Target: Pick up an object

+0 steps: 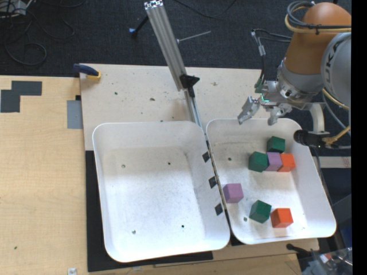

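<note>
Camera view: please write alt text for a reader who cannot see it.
The gripper, fingers open and holding nothing, hangs above the far edge of the right bin, which holds seven small blocks: three green, two orange, two purple. The left bin lies beside it.

A robotics lab, probably, is showing here: a grey and orange arm (318,44) is reaching over a bench (137,93) bearing two white bins (106,136), a slanted aluminium rail (169,44) is rising between them, and loose cables (23,44) are trailing across dark carpet (229,16) behind.
</note>
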